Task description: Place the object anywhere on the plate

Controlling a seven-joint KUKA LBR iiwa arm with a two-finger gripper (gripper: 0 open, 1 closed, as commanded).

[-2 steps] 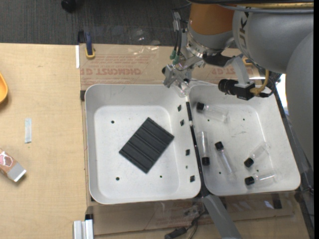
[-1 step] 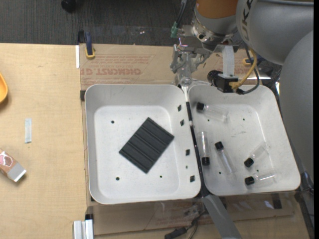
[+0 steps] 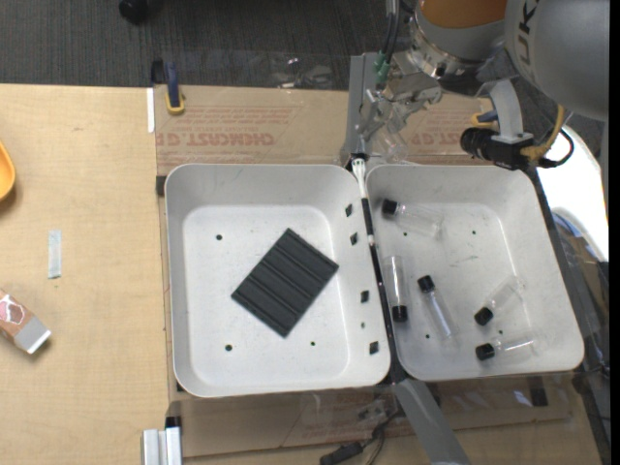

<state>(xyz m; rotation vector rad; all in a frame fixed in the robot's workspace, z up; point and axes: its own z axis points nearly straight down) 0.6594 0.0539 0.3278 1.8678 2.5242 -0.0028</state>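
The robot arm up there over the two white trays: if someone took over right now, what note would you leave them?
Gripper: above the far edge of the bins, near where they meet; I can't tell whether it carries anything.
Plate: a dark ribbed rectangle lying flat in the left bin, with nothing on it.
Objects: several clear vials with black caps scattered in the right bin.
Done: no vial placed yet.
Left: pick one vial, carry it across, set it on the plate.

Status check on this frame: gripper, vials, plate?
Gripper raised behind the bins, grip unclear. Vials lying in right bin. Dark plate in left bin, unobstructed.
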